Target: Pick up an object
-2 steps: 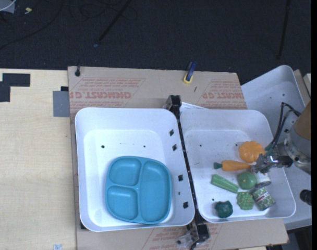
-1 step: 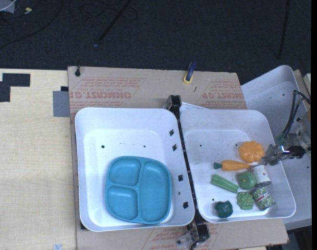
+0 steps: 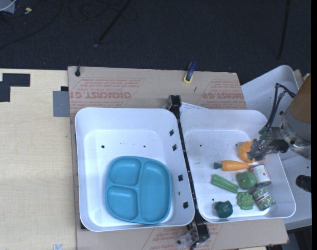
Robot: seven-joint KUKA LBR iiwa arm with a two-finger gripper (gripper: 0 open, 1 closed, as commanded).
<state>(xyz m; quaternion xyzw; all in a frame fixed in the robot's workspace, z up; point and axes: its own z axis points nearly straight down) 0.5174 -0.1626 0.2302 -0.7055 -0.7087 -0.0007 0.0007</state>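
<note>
Camera view: gripper (image 3: 258, 149) over orange toy (image 3: 245, 151)

One fixed camera watches me from above, slanted down over both shallow white plastic bins (image 3: 83, 139) (I enter from its right).

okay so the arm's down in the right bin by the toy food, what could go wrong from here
1. The toys in the right bin lie packed together: the carrot, green pepper and small can nearly touch, so the gripper may nudge neighbours or catch two.
2. It sits by the orange piece near the bin's right wall; a low approach might clip that wall.
</note>
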